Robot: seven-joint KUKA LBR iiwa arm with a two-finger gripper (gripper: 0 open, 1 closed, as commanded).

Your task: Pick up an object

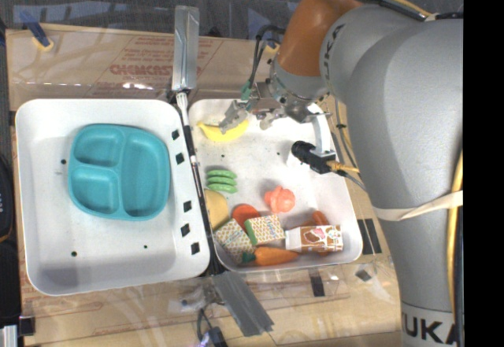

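My gripper (250, 119) hangs over the far left corner of the right bin (340, 194), with its fingers spread open. A yellow banana (220, 131) lies on the bin floor just below and left of the left fingertip (235, 116). Nothing sits between the fingers. Nearer the camera in the same bin lie green pea pods (221, 179), a pinkish-red round fruit (279, 199), a carrot (276, 256) and a small milk carton (315, 238).
A teal divided plate (120, 171) lies in the left bin (39, 259). Small patterned boxes (233, 236) and a red vegetable (245, 213) crowd the right bin's near end. The grey arm (394, 101) covers the right side. A metal divider (186, 46) stands between the bins.
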